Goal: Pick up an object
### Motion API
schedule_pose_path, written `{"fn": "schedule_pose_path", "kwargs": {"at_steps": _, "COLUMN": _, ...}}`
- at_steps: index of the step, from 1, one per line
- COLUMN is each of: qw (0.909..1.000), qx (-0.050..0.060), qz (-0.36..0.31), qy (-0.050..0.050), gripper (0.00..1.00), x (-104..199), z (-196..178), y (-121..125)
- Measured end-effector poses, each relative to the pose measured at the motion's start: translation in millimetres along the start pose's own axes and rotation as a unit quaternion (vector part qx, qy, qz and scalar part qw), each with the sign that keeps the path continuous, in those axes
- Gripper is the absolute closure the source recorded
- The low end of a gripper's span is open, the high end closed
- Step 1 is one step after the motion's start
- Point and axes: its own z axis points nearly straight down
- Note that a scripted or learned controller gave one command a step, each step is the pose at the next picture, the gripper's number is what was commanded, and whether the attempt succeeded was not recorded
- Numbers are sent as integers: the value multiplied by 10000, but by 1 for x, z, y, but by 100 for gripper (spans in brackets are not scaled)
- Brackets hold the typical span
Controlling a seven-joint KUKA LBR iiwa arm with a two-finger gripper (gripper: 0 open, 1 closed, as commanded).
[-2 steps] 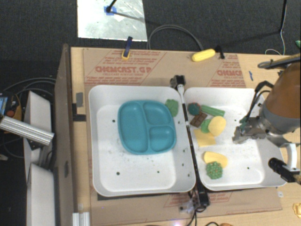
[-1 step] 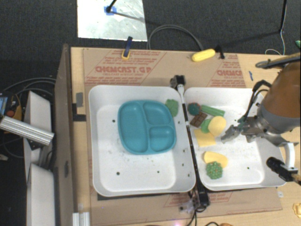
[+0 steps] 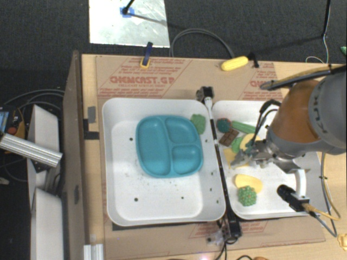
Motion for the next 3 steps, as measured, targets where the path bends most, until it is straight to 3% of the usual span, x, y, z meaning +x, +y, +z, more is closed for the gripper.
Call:
{"fn": "schedule_pose_path", "kwargs": {"at_steps": 1, "qw": 10000, "qx": -35, "qz": 13, "qy": -18, "gripper": 0, "x": -18, "z": 26, "y": 49}}
{"fn": "schedule_pose_path", "kwargs": {"at_steps": 2, "qw": 10000, "qx": -42, "qz": 8, "qy": -27, "gripper": 0, "x": -41, "z": 22, "y": 146}}
{"fn": "schedule_pose_path", "kwargs": {"at_steps": 3, "qw": 10000, "qx": -34, "qz": 41, "qy": -14, "gripper": 0, "x": -44, "z": 22, "y": 66}}
